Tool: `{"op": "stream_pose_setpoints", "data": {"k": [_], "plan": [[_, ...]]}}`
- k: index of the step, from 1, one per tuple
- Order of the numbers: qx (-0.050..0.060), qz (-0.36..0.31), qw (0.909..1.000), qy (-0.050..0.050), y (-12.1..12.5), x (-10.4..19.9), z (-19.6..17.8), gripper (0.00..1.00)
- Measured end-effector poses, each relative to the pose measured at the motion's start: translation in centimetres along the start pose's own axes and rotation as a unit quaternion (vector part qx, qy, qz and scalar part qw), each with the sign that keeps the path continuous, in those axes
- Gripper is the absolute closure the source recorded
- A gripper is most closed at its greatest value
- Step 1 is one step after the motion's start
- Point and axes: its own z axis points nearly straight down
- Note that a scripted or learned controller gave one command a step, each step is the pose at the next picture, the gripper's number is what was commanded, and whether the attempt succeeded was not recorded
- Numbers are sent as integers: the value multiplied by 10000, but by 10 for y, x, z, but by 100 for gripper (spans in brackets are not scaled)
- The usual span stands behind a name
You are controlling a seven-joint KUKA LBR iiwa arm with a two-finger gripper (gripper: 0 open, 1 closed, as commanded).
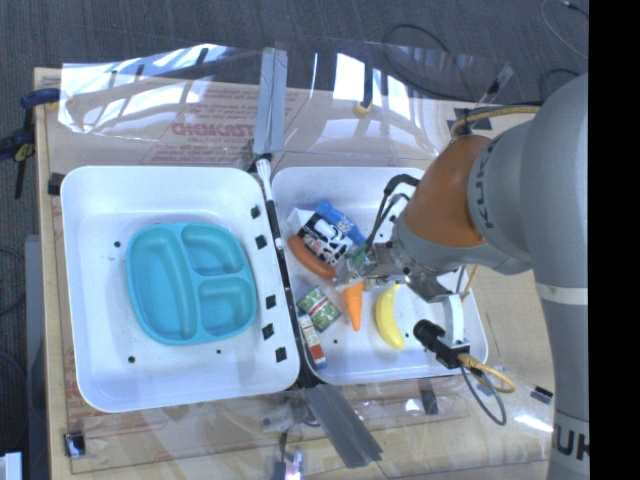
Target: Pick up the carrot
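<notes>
Camera view, slanted down over both bins; left bin point(90, 368) carries a teal divided tray point(190, 281), right bin point(470, 353) carries the clutter and the arm.

Carrot point(353, 304) lies near the middle of the right bin, small, orange, tapering toward the near edge; its upper end sits right at the gripper point(368, 268); cannot tell whether they touch. Banana point(388, 318) lies just beside the carrot on its right, roughly parallel; a green-labelled packet point(320, 310) sits just to its left; a red-orange sausage-shaped item point(311, 256) lies above-left, near the bin divider; a blue and white packet point(330, 230) sits above that.

Wrist hangs low over the pile, orange band point(445, 203) above it; the tool end is dark and tangled with the packets behind it; cannot tell how far apart the fingers stand, and nothing is visibly held between them.

Judgement: step in hand looks like the final approach to the carrot, grasp not yet made.

To do it well: centre over the carrot's thicker upper half, not the tip, which would likely slip out; straddle it across its short width; the banana side leaves little room for a finger, so come straight down rather than sweeping sideways; close only once low enough to hold the body; lift straight up and check nothing neighbouring rides along.
</notes>
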Motion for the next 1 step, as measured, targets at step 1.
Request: {"op": "stream_pose_setpoints", "data": {"k": [1], "plan": [[46,-151,9999,34,26,36,-122,100]]}}
